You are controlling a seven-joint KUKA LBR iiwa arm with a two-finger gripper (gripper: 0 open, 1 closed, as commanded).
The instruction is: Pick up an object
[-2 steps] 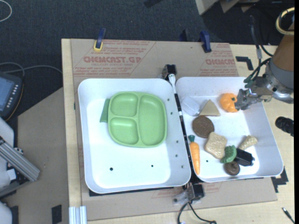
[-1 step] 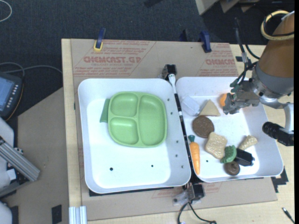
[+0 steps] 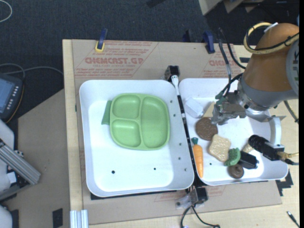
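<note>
Nothing is lifted yet: the tool (image 3: 222,116) hangs over the right bin (image 3: 209,175) just above the cookie (image 3: 206,128); its grip state is unclear.

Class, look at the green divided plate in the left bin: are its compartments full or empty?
Empty. The green divided plate lies flat in the left bin, and all three compartments show bare green.
</note>
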